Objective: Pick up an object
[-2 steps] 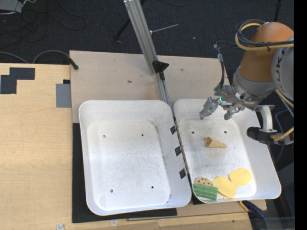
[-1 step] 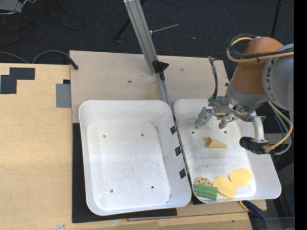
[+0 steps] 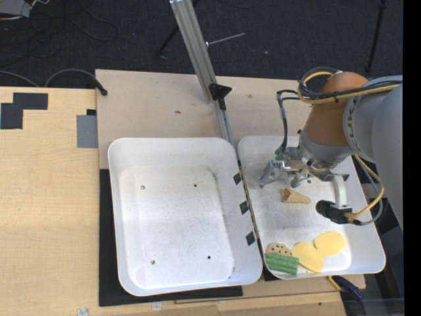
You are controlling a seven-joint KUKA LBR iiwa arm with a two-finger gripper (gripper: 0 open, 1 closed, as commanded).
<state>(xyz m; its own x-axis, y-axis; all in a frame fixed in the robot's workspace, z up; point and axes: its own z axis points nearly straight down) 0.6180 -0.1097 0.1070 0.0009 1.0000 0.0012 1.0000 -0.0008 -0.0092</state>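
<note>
The jaws, whose state cannot be told, are seen low in the right bin just beside a tan wedge, apart from the yellow pieces near the bin's front edge.

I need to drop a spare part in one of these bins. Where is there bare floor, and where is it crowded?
The left bin offers bare floor from wall to wall. In the right bin, the near end is crowded with yellow pieces, a green piece and a brown waffle-patterned piece. The hand hovers by a tan wedge. Between lies bare floor.
</note>
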